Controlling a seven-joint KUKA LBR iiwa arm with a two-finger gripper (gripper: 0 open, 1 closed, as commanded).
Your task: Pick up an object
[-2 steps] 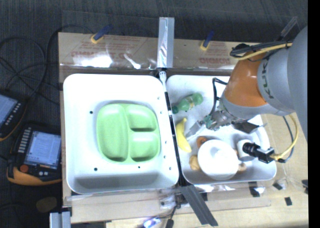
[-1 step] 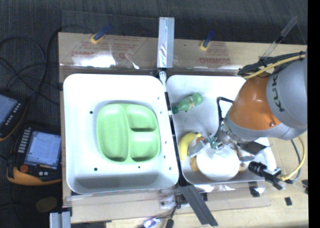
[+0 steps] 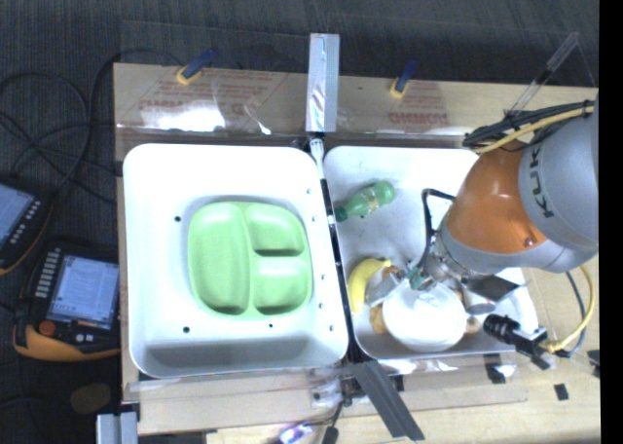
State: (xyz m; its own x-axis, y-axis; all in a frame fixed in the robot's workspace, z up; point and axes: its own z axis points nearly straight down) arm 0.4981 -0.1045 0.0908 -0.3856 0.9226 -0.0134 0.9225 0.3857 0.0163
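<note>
Currently lowered into right bin (image 3: 448,162): gripper (image 3: 421,281), just above white bowl (image 3: 423,320), beside banana (image 3: 363,281). Jaw state obscured; cannot tell. Green bottle (image 3: 365,201) well apart.

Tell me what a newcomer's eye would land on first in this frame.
Probably the bright green divided tray, lying alone in the left bin. Next, the arm's orange band, bent low over the right bin, where a banana, a white round object and a green bottle lie.
</note>
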